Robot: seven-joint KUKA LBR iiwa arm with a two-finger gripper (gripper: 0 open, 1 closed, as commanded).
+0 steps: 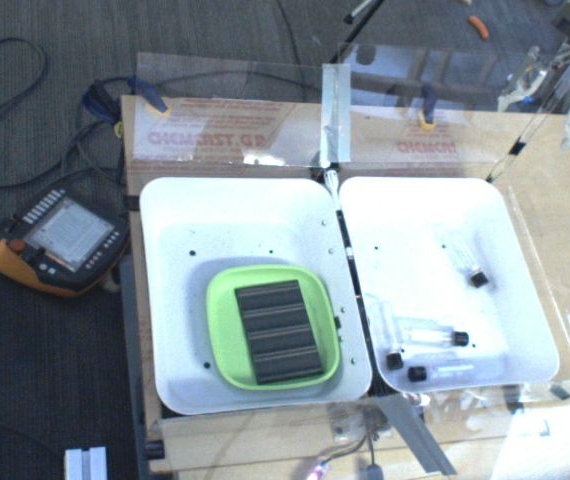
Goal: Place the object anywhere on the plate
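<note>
Red lettering on the clear back panel is unreadable. A dark ridged block lies on the green plate.

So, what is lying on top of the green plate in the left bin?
A dark grey ribbed block lies on the green plate, covering most of its middle. The plate's rim shows all around it. What is under the block cannot be seen.

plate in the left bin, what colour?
Light green. The plate shows clearest in the camera view, with a dark grey ridged block lying on it.
</note>
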